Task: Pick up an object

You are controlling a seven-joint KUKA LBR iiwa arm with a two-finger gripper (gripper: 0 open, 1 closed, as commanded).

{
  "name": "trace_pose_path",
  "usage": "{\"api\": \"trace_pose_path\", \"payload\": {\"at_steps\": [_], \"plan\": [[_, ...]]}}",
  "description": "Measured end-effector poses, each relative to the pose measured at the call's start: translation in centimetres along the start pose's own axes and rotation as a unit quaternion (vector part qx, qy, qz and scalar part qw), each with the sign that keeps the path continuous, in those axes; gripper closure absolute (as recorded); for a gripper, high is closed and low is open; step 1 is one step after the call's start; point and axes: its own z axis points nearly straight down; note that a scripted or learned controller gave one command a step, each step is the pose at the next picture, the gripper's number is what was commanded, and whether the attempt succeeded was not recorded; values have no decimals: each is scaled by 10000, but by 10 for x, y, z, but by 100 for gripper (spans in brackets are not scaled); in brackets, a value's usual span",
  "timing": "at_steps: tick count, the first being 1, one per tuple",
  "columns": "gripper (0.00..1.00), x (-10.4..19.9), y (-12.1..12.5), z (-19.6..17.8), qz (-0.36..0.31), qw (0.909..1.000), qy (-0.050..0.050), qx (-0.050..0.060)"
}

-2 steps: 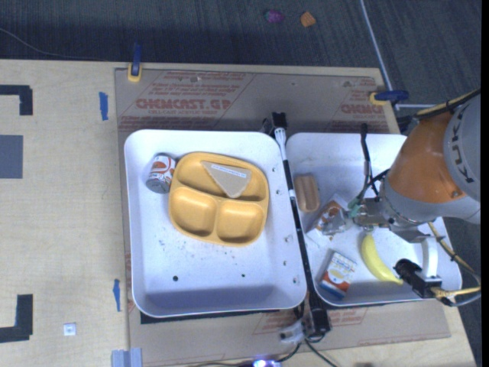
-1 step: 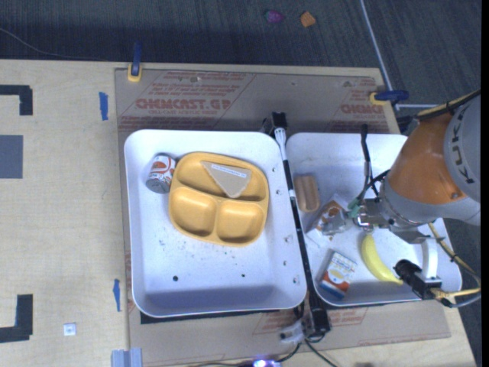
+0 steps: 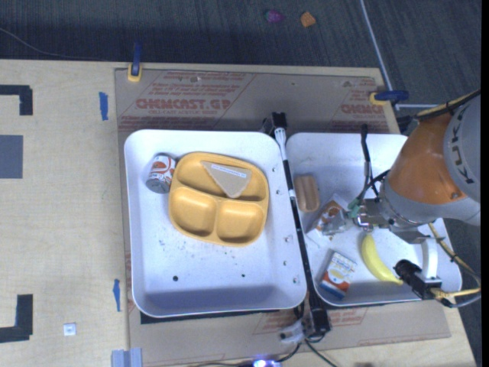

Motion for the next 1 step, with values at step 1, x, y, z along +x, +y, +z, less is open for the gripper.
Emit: {"api": "trace_pose_path", "payload": {"at_steps": [1], "plan": [[0,0,0,0,2,10000,0,2]]}}
